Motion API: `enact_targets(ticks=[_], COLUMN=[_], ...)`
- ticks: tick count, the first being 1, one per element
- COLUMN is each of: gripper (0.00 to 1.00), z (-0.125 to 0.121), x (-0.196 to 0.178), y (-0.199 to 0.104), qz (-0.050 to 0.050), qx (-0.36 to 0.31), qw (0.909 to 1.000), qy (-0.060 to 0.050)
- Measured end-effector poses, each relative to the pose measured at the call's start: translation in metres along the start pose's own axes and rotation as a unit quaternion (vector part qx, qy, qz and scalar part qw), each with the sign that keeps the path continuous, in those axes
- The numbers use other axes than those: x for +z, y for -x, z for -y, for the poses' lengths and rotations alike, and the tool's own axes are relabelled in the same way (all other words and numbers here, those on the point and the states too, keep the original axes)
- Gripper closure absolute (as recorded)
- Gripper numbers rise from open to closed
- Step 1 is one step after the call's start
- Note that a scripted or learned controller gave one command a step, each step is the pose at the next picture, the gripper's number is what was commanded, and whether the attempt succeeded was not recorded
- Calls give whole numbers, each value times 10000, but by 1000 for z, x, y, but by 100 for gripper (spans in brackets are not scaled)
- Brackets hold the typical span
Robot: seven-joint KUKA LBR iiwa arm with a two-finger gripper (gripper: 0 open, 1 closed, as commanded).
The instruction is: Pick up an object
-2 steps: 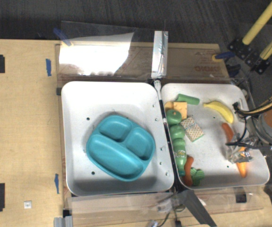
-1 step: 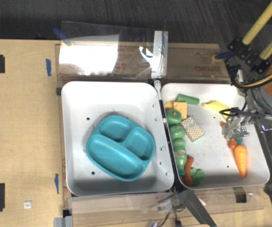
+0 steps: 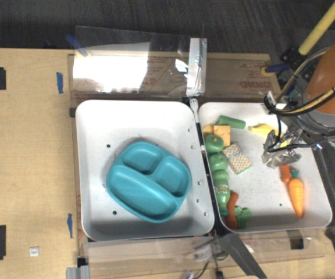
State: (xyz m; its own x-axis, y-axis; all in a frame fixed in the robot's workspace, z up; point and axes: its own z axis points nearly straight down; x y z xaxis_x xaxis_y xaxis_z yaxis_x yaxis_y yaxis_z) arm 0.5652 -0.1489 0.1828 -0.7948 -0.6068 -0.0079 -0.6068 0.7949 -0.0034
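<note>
My pincer (image 3: 281,156) hangs low in the right bin (image 3: 324,214), just above the carrot's (image 3: 295,195) upper end — placed, I judge, to take it. Whether it is released or clenched, I cannot tell. The carrot lies flat near the bin's right wall, long axis running up and down the view, tip toward the near rim. The left bin (image 3: 92,121) holds a teal tray (image 3: 149,181).

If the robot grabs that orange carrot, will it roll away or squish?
The carrot looks like a hard, glossy toy, so it probably won't squish. Its rounded, tapering shape could slip from the gripper or roll in a curve if nudged. It seems small, so likely light.
</note>
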Motion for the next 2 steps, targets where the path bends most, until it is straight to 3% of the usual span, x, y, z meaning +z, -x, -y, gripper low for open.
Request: enact_targets(ticks=[1,2], gripper=[100,0], z=[27,27], x=[-44,-43], y=[-8,-7], qz=[1,0], qx=[-1425,-1431], qw=[9898,9897], qy=[-7,2])
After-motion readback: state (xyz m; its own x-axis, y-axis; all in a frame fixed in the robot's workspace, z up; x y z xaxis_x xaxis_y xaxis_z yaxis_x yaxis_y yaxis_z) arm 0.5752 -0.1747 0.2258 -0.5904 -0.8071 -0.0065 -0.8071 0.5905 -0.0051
